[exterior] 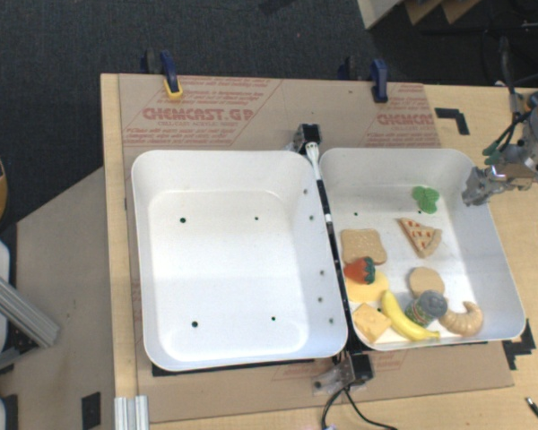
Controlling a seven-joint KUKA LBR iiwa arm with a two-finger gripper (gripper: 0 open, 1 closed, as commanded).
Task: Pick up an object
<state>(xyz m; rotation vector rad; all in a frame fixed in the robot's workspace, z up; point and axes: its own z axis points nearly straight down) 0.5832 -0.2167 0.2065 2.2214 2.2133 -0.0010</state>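
On the bench, the right bin point(484, 240) holds toy food; claw point(481, 189) state unclear.

Setting was a robotics lab: two white bins point(229, 267) sat on a board point(251, 106) held by blue clamps point(170, 74), cables point(341, 397) trailing, dark carpet point(54, 43) around.

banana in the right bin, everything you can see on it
The banana is a yellow, curved toy, glossy like plastic, lying flat on the right bin's floor near the front wall. It runs diagonally, its upper end against the yellow cheese pieces, its lower part beside the grey ball. Nothing grips it.
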